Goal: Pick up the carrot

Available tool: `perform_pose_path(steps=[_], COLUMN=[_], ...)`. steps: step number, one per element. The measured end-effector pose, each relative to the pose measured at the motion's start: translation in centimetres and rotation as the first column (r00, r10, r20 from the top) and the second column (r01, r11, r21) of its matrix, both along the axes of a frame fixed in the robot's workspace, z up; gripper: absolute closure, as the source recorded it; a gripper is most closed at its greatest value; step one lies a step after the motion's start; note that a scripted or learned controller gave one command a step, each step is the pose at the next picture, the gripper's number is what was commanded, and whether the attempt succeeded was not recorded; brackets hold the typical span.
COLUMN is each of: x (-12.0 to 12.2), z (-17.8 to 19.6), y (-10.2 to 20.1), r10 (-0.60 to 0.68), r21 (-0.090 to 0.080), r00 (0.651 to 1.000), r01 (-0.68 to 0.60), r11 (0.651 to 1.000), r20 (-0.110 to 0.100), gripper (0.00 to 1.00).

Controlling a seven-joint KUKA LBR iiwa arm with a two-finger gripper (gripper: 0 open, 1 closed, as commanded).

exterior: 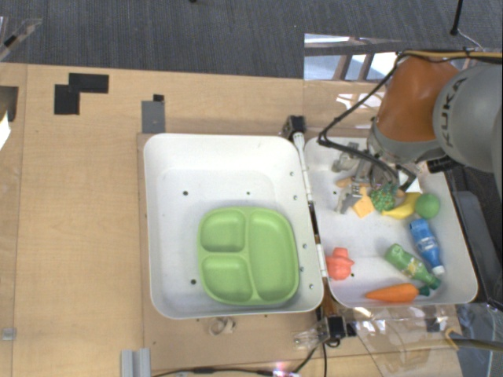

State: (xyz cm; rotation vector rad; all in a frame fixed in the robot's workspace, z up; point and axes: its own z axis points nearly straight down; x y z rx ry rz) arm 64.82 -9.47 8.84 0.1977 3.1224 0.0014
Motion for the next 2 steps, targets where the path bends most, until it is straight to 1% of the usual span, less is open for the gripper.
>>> perform_pose_path(steps=[1,2], x=[0.5,1.0], z=[0.1,1.6], y=[1.2,1.4], r10=[0.183,0.185], r21=[-0.003,-0.005], r00=[0.983,0.983], r01=[-0.183,-0.185], r11=[0.983,0.983], r20=[0.002,0.017], gripper=[0.00,1.00])
